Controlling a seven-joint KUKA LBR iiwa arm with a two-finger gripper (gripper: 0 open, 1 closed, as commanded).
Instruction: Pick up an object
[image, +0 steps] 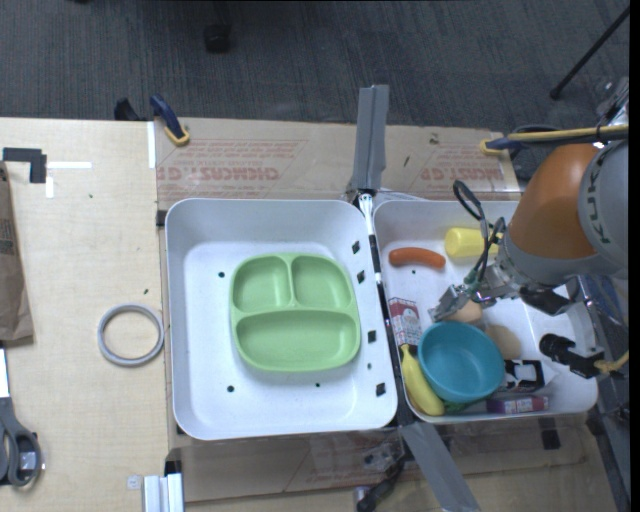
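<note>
The right bin (400, 212) holds a blue bowl (460, 362), a yellow banana (419, 383) at its left, an orange-red sausage-like piece (416, 257), a yellow cup (463, 241) and a tan roundish thing (468, 313). My gripper (455, 303) reaches in from the right and hangs low over the bin's middle, just above the tan thing and the bowl's far rim. Nothing is visibly between its fingers.
The left bin (190, 300) bears a green divided plate (295, 312). A small red-and-white packet (404, 322) and a tube-like item (515, 404) also lie in the right bin. On the bench at left sit a grey ring (130, 334) and scissors (18, 452).
</note>
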